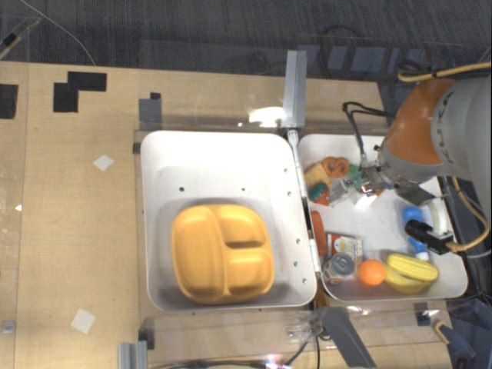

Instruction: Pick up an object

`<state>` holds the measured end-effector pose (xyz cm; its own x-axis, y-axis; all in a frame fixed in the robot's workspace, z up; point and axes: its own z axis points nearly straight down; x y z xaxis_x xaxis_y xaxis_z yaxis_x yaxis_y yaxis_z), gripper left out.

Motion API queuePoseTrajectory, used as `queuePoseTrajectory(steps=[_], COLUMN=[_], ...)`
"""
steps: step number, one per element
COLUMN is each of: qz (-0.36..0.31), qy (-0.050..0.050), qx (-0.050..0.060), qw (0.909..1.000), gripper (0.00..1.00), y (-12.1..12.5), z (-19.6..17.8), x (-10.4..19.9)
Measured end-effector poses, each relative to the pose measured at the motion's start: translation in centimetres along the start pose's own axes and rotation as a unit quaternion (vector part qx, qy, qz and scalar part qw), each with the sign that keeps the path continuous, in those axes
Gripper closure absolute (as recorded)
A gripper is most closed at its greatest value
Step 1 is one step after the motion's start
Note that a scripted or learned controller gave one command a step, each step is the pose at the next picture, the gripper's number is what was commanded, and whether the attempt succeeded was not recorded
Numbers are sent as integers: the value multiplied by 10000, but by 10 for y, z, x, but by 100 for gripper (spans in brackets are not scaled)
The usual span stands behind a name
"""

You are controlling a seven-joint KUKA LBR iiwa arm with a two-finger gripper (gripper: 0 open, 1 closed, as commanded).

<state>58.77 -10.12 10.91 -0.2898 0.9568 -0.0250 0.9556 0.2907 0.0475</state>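
Observation:
My gripper (366,184) reaches down into the upper part of the right bin (384,220), under the grey wrist with its orange band. Just left of it lie a small green piece (354,173), an orange and red toy (335,167), a yellow piece (315,177) and a red piece (320,195). The gripper's tip is close to the green piece, but the wrist hides whether they touch.
Along the right bin's front edge sit an orange ball (372,272), a yellow banana-like toy (411,271), a round tin (339,266) and a printed packet (347,245). A blue object (412,218) lies at its right. The left bin (223,160) holds a yellow compartment tray (221,250).

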Motion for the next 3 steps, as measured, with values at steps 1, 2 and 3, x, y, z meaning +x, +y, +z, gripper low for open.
queuePoseTrajectory(steps=[1,2,3], qz=[-752,-1625,-1709], qy=[18,129,244], qx=[-6,189,249], qw=[9972,9864,9847], gripper=[0,0,0], y=[37,68,68], z=[3,20,20], x=[-19,-22,-48])
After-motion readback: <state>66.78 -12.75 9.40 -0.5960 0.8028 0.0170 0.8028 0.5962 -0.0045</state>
